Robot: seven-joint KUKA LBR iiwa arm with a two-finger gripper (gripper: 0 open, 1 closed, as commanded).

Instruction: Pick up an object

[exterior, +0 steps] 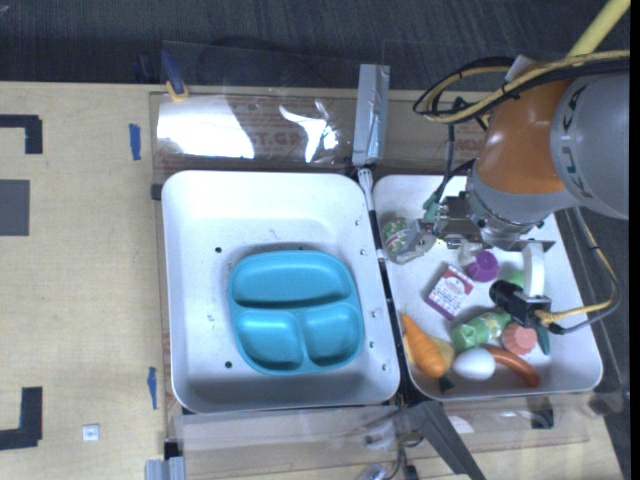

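My gripper (441, 230) hangs over the upper left part of the right bin (585, 353), below the arm's orange band. Just to its left a crumpled clear and green wrapper (399, 239) lies against the bin's left wall. A purple object (485, 265) sits just below the wrist, and a pink and white packet (450, 292) lies in front of it. Along the bin's front lie an orange carrot (424, 347), a white egg (474, 364), a green leafy piece (481, 328), a pink round piece (520, 339) and a red chili (516, 367).
The left bin (190, 218) holds a blue divided plate (296, 308). A white and green item (535, 269) stands near the right bin's right side. The wall between the bins (378, 268) runs close to the gripper's left.
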